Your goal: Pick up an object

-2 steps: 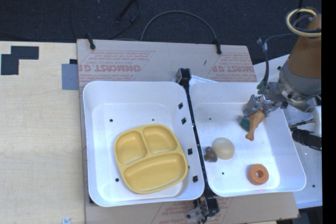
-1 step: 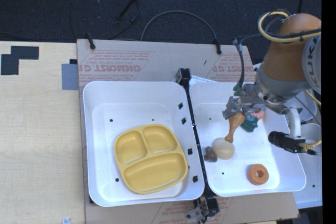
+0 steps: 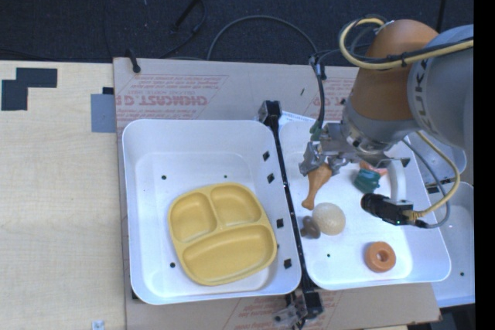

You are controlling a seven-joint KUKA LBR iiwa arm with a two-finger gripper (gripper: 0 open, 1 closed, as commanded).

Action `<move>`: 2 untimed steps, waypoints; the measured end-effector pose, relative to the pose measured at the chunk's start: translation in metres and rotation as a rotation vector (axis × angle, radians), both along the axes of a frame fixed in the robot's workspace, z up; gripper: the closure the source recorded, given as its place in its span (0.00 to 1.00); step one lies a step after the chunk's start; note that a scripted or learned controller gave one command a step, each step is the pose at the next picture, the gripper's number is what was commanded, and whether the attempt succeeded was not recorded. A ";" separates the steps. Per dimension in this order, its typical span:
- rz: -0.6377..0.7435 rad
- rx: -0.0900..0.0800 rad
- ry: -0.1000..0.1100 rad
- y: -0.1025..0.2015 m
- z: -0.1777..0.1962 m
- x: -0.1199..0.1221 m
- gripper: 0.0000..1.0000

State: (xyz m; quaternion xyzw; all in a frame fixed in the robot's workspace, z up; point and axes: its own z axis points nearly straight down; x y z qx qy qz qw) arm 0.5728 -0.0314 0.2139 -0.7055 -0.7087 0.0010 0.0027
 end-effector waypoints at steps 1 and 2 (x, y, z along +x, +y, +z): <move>0.001 0.000 -0.001 0.061 0.000 0.002 1.00; -0.001 -0.002 -0.003 0.104 0.006 0.018 1.00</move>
